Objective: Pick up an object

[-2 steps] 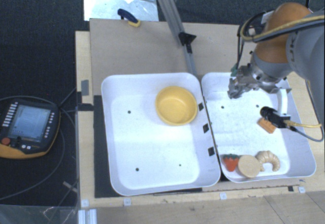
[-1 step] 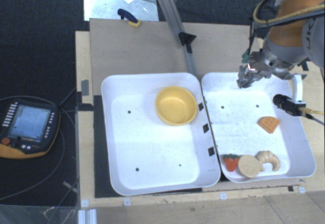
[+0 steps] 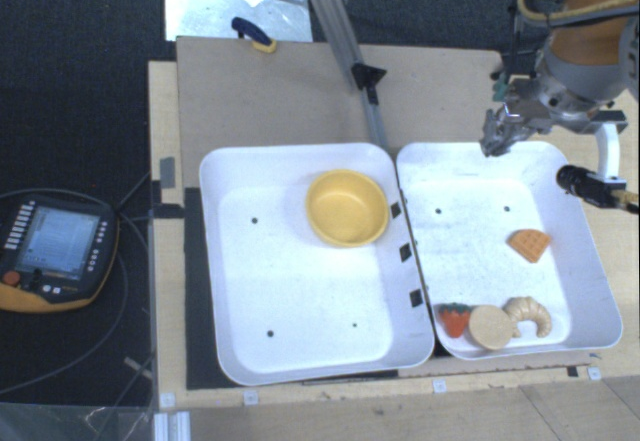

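The gripper (image 3: 497, 141) is seen at approx. 1 o'clock of the view, over the far rim of the right bin (image 3: 590, 259). Whether the claw is wide or narrow cannot be told; nothing is seen held in it.

Candidate objs are all well apart from it. A waffle-like orange wedge (image 3: 529, 245) lies at 3 o'clock in the right bin; a croissant (image 3: 531, 314), a round tan disc (image 3: 491, 327) and a small red-orange strawberry-like piece (image 3: 455, 319) are packed at the 5 o'clock corner, touching or just beside each other. A yellow bowl (image 3: 347, 207) sits in the left bin (image 3: 230, 259) towards 12 o'clock.

Risks, as judged:
- A straight descent from here would probably meet rim or bare floor, i.e. a closure on nothing.
- In the cluster, two items could be pinched together, or one nudged vs. the wall.
- The wedge looks flat and may slip.
- The bowl is prob. too wide except at its rim.
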Robot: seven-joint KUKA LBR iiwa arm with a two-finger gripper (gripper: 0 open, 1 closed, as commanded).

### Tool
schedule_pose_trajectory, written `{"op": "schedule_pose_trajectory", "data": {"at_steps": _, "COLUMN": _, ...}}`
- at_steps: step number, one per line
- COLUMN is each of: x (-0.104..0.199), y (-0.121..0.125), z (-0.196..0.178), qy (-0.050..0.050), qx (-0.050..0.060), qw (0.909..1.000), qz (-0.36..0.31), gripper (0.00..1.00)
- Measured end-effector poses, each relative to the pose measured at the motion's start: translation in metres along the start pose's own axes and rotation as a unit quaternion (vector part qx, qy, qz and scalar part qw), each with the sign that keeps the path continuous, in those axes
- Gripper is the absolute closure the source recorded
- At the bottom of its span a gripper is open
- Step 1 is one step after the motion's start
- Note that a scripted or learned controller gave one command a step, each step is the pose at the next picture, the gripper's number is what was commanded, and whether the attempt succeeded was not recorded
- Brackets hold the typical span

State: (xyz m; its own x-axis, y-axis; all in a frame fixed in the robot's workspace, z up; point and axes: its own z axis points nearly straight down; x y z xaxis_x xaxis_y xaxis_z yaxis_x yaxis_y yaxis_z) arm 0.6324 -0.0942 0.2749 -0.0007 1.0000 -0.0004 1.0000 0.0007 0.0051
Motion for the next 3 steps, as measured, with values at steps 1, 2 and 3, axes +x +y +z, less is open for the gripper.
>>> {"op": "schedule_pose_trajectory", "data": {"at_steps": 1, "x": 0.047, "y": -0.004, "z": -0.001, "qy": 0.000, "qx": 0.002, "qw": 1.0000, "qz": -0.001, "gripper": 1.00}}
{"op": "schedule_pose_trajectory", "data": {"at_steps": 2, "x": 0.104, "y": -0.019, "z": 0.001, "qy": 0.001, "qx": 0.002, "qw": 1.0000, "qz": -0.002, "gripper": 1.00}}
{"op": "schedule_pose_trajectory", "data": {"at_steps": 3, "x": 0.164, "y": -0.029, "z": 0.018, "qy": 0.001, "qx": 0.003, "qw": 1.0000, "qz": -0.002, "gripper": 1.00}}
